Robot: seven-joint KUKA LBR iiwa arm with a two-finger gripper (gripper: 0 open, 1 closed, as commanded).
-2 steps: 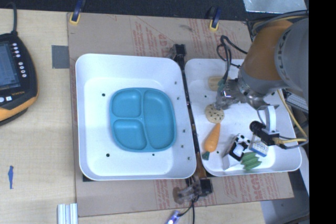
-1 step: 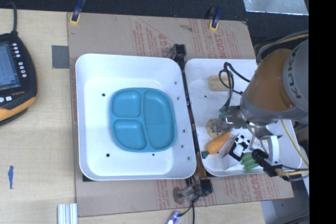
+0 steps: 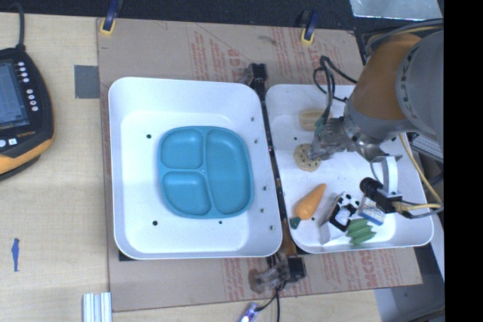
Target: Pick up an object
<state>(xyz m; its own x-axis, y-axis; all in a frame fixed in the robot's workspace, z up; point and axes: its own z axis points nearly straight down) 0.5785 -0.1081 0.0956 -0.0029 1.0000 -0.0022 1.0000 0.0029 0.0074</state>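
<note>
My gripper (image 3: 322, 144) reaches down into the right bin (image 3: 290, 105), near its left middle. Its tip is right beside a round tan perforated disc (image 3: 305, 157) lying on the bin floor. A second tan piece (image 3: 309, 118) lies just behind the gripper. An orange carrot (image 3: 310, 201) lies closer to the front, pointing toward the bin's left wall. A black-and-white toy (image 3: 345, 209), a green item (image 3: 361, 234) and a grey utensil (image 3: 326, 225) crowd the front right corner.
The left bin (image 3: 128, 98) holds a blue divided plate (image 3: 204, 170). A teach pendant (image 3: 19, 109) sits at the bench's left edge. The arm's grey and orange body (image 3: 392, 90) and its cables hang over the right bin's far right side.
</note>
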